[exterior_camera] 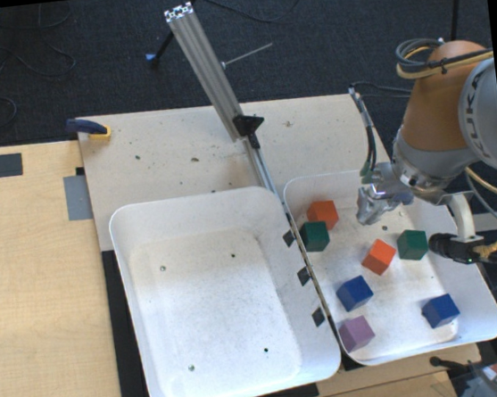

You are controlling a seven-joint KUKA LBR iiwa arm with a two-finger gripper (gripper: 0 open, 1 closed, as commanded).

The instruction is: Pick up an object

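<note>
Camera view. Worktop (171, 153): two white bins. Left bin (208, 306). Right bin (479, 318) holds seven blocks: orange block (323, 213) and dark green block (315, 236) near its left wall; second orange block (379, 256), green block (412, 244) and blue block (355, 293) mid-bin; purple block (356, 333) and second blue block (440, 310) by the near edge. Tool (371, 205) above the bin's far part, right of the orange block; finger state cannot be told.

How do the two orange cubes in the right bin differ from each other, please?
The upper orange cube lies near the bin's left wall, touching a dark green cube; the lower orange cube stands apart near the bin's middle. The lower one looks brighter and is turned more diagonally. Both look alike in size and lie below the gripper.
</note>
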